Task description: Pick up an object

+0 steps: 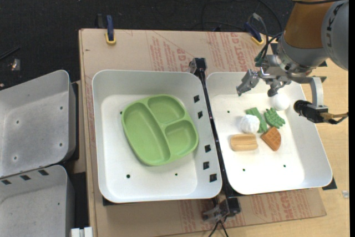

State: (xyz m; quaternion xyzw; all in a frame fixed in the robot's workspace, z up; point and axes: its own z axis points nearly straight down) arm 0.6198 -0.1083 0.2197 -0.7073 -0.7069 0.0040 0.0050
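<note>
The right bin [310, 166] holds a small cluster of toy foods. A white ball [280, 101] lies farthest back, a second white lump [248, 124] sits beside two green leafy pieces [273, 117], and an orange wedge [272, 139] and a tan loaf-shaped block [244, 143] lie nearer the front. My gripper [260, 87] hangs over the bin's back part, just behind the cluster. It is open, its fingers are spread, and nothing is between them. The white ball lies right beside the right fingertip [275, 90].
A green divided plate [160, 129] lies in the left bin [105, 175]. A black divider rail [208, 119] runs between the bins. Spare white bins [33, 119] stand off the bench at the left. Clamps [110, 30] grip the board's back edge.
</note>
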